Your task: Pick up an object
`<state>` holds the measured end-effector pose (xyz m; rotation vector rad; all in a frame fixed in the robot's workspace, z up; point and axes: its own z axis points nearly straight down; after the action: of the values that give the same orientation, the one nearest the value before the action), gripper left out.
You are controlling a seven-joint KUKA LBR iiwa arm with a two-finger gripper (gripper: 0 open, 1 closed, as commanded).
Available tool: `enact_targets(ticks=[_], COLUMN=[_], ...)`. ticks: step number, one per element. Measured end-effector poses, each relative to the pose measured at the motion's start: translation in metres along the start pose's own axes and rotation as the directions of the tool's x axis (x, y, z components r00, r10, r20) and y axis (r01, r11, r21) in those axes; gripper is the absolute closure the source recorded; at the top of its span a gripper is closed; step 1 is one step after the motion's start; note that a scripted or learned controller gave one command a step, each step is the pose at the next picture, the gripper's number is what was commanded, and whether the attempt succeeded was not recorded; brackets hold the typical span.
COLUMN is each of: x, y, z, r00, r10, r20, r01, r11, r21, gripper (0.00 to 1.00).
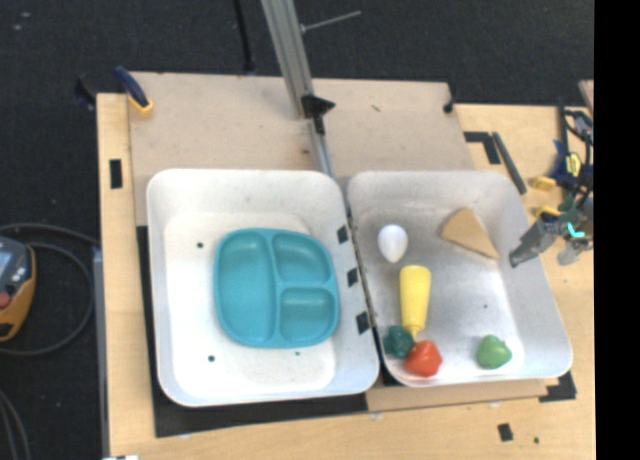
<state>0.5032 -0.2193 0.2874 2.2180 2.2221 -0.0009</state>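
Note:
The right bin (535, 333) holds several small objects. A white egg shape (392, 241) lies near its left wall, with a tan wedge (470, 232) to the right of it. A yellow cylinder (414, 297) lies in the middle. At the front lie a dark green piece (398, 341), a red piece (424, 358) touching it, and a bright green piece (492, 351). My gripper (524, 252) reaches in over the bin's right wall, just right of the tan wedge, and I see nothing in it.
The left bin (175, 368) carries a teal divided plate (276, 286). A metal post (285, 33) rises behind the bins. Cables and wrist parts (568, 198) crowd the right edge. The wooden bench (230, 128) surrounds both bins.

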Motion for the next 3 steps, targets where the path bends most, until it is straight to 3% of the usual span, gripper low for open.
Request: enact_targets(ticks=[1,3], x=[0.000,-0.005], y=[0.000,0.001], z=[0.000,0.087], r00=[1.000,1.000], r10=[0.000,0.001], r20=[0.000,-0.001], r01=[0.000,-0.001], r11=[1.000,1.000], r21=[-0.001,0.003], gripper=[0.00,0.00])
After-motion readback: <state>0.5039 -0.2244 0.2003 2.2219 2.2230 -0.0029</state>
